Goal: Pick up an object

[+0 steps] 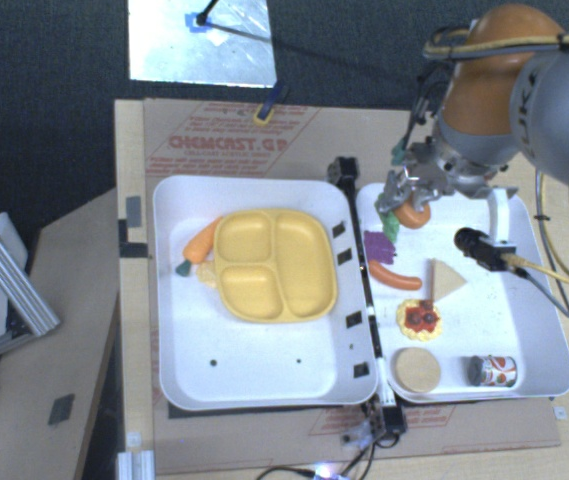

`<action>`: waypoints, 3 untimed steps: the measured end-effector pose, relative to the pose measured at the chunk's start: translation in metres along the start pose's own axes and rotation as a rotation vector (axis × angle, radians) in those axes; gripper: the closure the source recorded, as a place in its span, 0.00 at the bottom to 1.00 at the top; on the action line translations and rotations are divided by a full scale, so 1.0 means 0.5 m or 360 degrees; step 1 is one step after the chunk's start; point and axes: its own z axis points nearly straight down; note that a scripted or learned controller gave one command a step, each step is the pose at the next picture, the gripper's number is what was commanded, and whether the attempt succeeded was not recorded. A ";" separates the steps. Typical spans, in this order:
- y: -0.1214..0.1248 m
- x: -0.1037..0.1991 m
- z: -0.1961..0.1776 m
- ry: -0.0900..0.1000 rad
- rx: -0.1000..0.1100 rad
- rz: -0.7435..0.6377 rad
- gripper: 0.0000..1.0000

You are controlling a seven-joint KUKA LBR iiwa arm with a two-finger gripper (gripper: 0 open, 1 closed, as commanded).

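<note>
The gripper (pixel 401 190) is seen low over the far left corner of the right bin (pixel 554 353). Whether it is open or shut cannot be told. An orange toy with a green tip (pixel 411 214) is found right under it, touching or nearly so. A purple toy (pixel 379 247) and a sausage (pixel 395 279) are placed just below. The yellow plate (pixel 269 265) and carrot (pixel 200 241) are kept well to its left.

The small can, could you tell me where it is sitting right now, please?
The small can lies on its side in the near right corner of the right bin, just right of the round tan disc.
</note>
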 end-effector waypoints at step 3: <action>-0.049 0.160 -0.013 -0.0001 0.0000 0.0002 1.00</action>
